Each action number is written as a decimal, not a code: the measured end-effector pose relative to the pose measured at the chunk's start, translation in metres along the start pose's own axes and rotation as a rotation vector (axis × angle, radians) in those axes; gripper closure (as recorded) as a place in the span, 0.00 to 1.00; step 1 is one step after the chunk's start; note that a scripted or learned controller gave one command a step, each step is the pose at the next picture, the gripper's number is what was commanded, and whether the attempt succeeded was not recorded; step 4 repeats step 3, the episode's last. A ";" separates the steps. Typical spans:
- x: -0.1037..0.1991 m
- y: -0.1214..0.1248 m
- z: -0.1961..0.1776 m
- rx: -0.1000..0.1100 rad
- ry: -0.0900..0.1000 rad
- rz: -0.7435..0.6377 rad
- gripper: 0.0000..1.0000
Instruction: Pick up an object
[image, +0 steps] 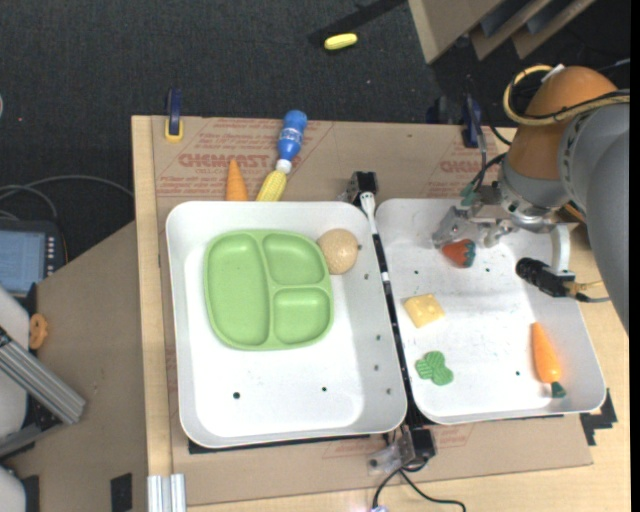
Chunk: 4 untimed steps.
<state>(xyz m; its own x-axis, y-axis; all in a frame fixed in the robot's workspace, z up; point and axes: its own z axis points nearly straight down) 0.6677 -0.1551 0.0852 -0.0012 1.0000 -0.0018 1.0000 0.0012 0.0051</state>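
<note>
My gripper is low over the far left part of the right bin. A small red object lies directly under its tip and is partly hidden by it; whether it is held does not show. Further forward in the same bin lie a yellow cheese wedge and a green leafy piece. An orange carrot rests near the bin's right wall.
The left bin holds a green divided plate with a tan ball at its far right corner. Behind that bin, on the board, lie a blue-and-white bottle, a small carrot and a corn cob.
</note>
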 end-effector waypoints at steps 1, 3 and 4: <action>0.058 -0.030 0.000 0.010 0.004 -0.002 0.00; 0.098 -0.101 -0.104 0.008 0.005 -0.001 1.00; 0.098 -0.101 -0.104 0.008 0.005 -0.001 1.00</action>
